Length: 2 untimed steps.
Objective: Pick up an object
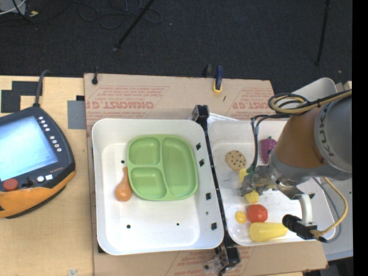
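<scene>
At the right bin's [230, 223] centre, gripper [251, 184] hangs low, finger spread indeterminable, small yellow piece [251, 197] touching at its six o'clock.

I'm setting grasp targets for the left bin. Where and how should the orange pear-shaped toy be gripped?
Grip the orange pear-shaped toy probably across its round lower bulb, coming straight down. It lies flat beside the green divided plate, whose rim crowds its right side, so fingers likely fit best above and below the bulb.
</scene>
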Available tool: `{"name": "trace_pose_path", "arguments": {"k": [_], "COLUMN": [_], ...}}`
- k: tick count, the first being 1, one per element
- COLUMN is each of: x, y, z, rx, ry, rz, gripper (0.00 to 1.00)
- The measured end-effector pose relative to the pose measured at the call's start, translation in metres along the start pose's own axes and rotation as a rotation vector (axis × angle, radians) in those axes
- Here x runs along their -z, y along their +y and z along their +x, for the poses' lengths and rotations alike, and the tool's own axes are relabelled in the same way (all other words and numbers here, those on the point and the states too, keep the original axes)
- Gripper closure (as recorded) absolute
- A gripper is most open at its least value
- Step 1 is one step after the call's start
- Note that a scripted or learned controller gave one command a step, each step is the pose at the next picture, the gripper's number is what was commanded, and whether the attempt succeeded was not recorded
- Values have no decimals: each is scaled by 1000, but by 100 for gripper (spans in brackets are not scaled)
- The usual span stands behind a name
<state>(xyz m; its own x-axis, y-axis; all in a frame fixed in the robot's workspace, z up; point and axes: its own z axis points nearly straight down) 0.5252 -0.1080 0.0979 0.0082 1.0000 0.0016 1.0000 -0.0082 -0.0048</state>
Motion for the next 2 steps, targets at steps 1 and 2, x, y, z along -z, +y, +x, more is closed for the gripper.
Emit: {"name": "trace_pose_path", "arguments": {"k": [1,2], "x": [61,123], "y": [-2,3], "z": [5,1], "rx": [8,8], "ry": [-1,-2], "rz": [-6,-9], "gripper": [100,100]}}
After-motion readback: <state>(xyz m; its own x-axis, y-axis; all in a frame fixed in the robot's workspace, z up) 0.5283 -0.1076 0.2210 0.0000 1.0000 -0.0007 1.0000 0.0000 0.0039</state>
